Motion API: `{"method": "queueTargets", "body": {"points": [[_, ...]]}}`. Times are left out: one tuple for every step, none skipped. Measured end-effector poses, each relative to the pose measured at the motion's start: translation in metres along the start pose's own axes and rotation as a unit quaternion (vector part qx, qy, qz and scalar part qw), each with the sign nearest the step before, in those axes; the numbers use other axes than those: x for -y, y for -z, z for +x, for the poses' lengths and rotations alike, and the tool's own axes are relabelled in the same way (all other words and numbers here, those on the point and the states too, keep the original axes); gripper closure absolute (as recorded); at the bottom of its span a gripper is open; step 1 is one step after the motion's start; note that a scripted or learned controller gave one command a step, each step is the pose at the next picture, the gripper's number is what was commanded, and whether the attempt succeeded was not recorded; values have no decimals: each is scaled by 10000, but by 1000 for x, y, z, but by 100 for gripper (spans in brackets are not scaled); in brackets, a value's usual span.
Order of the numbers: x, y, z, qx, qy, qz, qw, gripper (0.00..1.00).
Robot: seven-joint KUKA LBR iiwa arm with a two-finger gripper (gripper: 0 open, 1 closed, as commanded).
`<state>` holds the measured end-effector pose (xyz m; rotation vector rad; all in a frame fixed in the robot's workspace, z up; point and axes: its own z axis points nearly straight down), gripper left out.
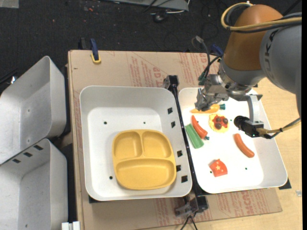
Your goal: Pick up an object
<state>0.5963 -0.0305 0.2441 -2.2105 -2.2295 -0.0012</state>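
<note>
Yellow tray (pixel 144 159) nearest; end effector (pixel 207 103) over orange piece (pixel 205 110), finger state unclear.

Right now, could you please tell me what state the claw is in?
Claw: low over the right bin, right at an orange piece; open or closed cannot be told from this view.

Grey, orange-banded arm from the right, tool (pixel 207 101) pointing down.
</note>
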Motion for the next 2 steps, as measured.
{"method": "queueTargets", "body": {"points": [[2,-4,61,0,1,0,10000,100],[19,-20,111,3,-6,12,10000,100]]}}
